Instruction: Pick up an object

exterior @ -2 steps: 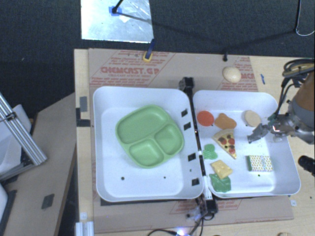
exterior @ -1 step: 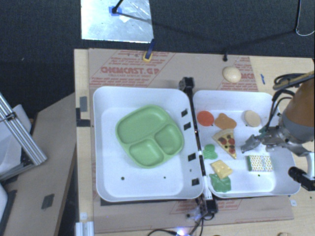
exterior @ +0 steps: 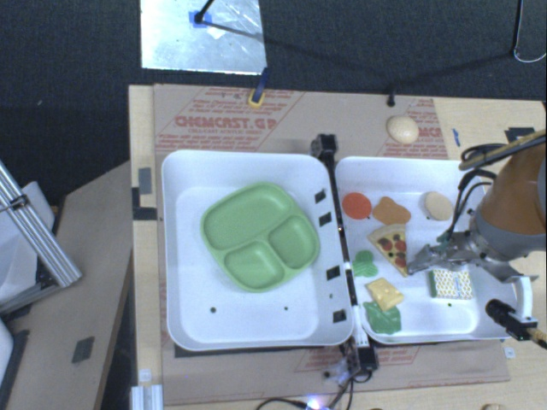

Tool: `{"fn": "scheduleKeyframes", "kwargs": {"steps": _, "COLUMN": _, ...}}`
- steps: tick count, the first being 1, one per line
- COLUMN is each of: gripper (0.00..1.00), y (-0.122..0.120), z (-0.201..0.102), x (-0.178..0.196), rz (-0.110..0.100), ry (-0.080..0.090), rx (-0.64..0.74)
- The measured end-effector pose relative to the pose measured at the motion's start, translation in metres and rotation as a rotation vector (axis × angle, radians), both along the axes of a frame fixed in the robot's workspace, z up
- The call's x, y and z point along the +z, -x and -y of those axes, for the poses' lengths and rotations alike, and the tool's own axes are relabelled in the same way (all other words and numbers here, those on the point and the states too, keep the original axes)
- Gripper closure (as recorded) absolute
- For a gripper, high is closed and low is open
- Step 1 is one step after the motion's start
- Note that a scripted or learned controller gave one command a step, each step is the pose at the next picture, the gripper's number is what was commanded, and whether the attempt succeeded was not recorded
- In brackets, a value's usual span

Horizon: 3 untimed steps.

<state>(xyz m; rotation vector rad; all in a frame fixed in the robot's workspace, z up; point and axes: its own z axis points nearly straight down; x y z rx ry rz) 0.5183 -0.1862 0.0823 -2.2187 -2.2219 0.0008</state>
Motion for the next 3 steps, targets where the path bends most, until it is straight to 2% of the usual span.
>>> {"fn": "scheduleKeyframes", "kwargs": {"steps": 1, "gripper": 1.00, "y": -0.001, "z": 0.001, "x": 0.013, "rz": 0.005, "ry": 0.002, "rx": 0.000}}
{"fn": "scheduleKeyframes", "kwargs": {"steps": 2, "gripper": 1.00, "y": -0.002, "z": 0.000, "x": 0.056, "rz": 0.006, "ry": 0.002, "rx": 0.002}}
{"fn": "scheduleKeyframes", "kwargs": {"steps": 3, "gripper": 1.00, "y": 0.003, "z": -0.005, "x": 0.116, "rz": 0.008, "ry": 0.003, "rx": 0.003}}
